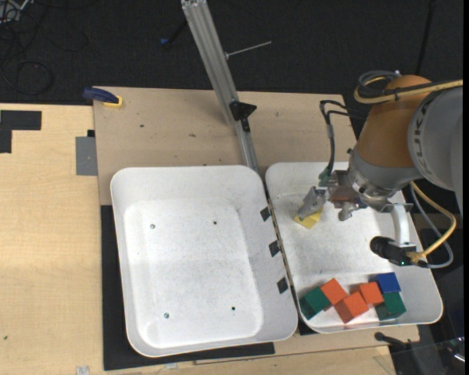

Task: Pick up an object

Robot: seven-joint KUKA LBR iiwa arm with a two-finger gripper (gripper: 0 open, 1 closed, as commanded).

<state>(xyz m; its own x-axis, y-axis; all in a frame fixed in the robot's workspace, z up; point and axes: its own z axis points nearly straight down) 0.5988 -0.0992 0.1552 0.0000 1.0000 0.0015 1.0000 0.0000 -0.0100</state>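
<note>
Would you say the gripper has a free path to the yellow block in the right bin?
Probably yes. The gripper hangs right at the yellow block, which lies alone; the other blocks sit clustered at the right bin's near edge.

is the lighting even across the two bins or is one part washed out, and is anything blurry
In the camera view the left bin has a brighter, washed-out patch across its lower floor, with shade along its upper part; the right bin is lit more evenly. The gripper and the yellow piece beside it look soft; the blocks at the bin's near edge read sharper.
</note>
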